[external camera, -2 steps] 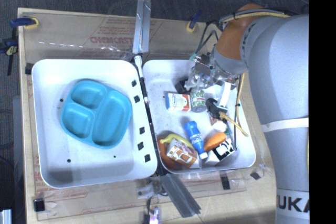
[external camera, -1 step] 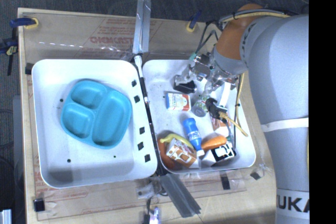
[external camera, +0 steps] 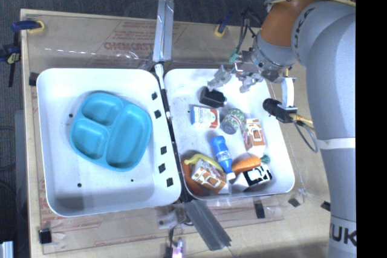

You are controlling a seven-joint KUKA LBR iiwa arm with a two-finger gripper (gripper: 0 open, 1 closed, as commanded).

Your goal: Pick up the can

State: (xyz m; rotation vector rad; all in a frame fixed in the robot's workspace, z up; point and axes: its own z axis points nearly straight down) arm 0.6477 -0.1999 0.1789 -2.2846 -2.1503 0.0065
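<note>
The can [external camera: 233, 121], small with a green and grey label, lies on its side in the middle of the right bin [external camera: 181, 84]. My gripper [external camera: 231, 82] hovers over the far part of that bin, above and slightly behind the can, not touching it. Its two grey fingers [external camera: 216, 80] are spread open and hold nothing. A black object [external camera: 211, 96] lies just below the left finger.
Around the can lie a white and orange carton [external camera: 204, 116], an orange-printed box [external camera: 254, 134], a blue bottle [external camera: 221, 152], a banana [external camera: 202, 160], an orange item [external camera: 245, 163] and a black-and-white box [external camera: 259, 176]. The left bin [external camera: 54, 87] holds a blue divided tray [external camera: 112, 130].
</note>
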